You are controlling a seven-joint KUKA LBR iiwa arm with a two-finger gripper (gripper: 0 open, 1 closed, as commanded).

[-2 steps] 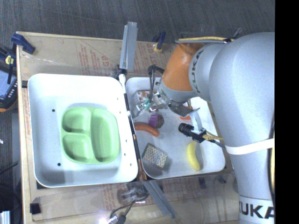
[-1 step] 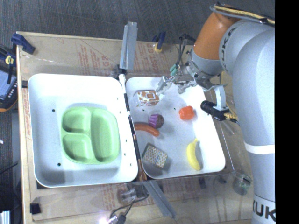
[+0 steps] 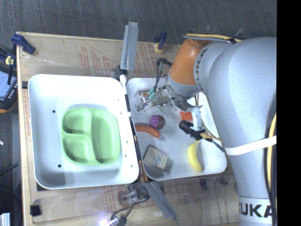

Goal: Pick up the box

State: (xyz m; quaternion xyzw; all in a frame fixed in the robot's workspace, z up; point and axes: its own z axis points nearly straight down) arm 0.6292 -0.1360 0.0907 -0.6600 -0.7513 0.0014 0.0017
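Looming largest and closest to the lens, the grey arm (image 3: 244,121) with its orange band (image 3: 184,62) comes in from the right and bends down over the right bin (image 3: 214,166). Its pincer (image 3: 149,98) sits low at the far-left part of that bin, close to the rim; whether it is released or clenched cannot be told from this angle. Inside the right bin lie a patterned box (image 3: 155,157) near the front-left corner, a yellow banana (image 3: 194,157) toward the front right, an orange-red sausage-shaped piece (image 3: 147,130) along the left side, a small purple and brown item (image 3: 157,122) just beside it, and a red piece (image 3: 186,115) partly tucked under the wrist. A black part (image 3: 190,129) with a cable sticks out just below the wrist. Left of it, the left bin (image 3: 42,126) holds a green divided tray (image 3: 91,135) with three compartments. Both bins rest on the wooden surface (image 3: 70,51). Lying flat and slightly turned, the box is well apart from the pincer, toward the front edge of the bin, with the sausage-shaped piece and purple item between them.
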